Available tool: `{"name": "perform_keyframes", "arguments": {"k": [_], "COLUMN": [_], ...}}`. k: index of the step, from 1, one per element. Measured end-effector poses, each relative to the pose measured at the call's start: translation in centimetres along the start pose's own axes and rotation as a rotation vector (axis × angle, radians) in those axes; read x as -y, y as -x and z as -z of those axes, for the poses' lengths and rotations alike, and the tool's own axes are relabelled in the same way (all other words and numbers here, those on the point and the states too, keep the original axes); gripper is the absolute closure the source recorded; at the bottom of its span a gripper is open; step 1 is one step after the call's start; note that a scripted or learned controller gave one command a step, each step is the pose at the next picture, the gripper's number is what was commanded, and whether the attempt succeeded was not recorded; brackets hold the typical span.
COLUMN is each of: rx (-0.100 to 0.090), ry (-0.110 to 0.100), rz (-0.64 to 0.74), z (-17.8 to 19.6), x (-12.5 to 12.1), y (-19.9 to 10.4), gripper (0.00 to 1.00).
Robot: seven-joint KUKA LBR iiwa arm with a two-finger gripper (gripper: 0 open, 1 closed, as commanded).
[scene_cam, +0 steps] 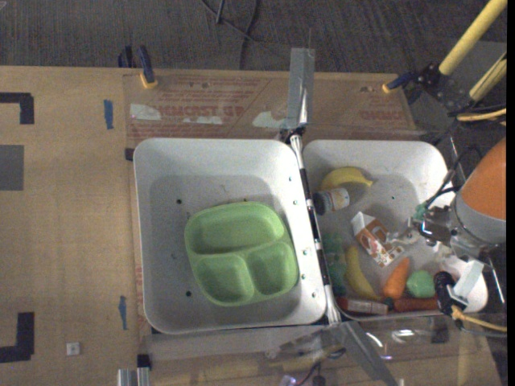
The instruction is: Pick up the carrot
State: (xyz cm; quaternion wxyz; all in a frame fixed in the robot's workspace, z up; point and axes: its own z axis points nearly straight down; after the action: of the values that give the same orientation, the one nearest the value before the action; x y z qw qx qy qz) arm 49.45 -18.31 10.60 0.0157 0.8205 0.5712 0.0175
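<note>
"Where was the carrot (396,277) when you checked?"

"In the right bin (378,145), by its near wall, tilted between a banana (360,273) and a small green lump (420,284). I saw the tool (429,222) just beyond it, to the right. Whether it was apart or together, I couldn't tell."

"And around it?"

"A tan worktop (64,215) with blue tape (108,112) and black tape (20,107). A green divided plate (240,252) lay in the left bin (161,175). Dark carpet (96,14) and a loose cable (233,2) lay beyond the far edge."

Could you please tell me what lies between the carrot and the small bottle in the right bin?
A red-and-white packet lies between the carrot and the bottle, as the camera view shows.
</note>
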Motion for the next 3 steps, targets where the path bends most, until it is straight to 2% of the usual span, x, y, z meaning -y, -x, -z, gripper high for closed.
{"name": "perform_keyframes", "arguments": {"k": [1,3], "rx": [0.017,0.008], "ry": [-0.033,-0.038], "rz": [-0.235,-0.276], "z": [-1.7,-1.61], "x": [0.93,0.51], "y": [1.29,1.77], "gripper": [0.0,0.0]}}
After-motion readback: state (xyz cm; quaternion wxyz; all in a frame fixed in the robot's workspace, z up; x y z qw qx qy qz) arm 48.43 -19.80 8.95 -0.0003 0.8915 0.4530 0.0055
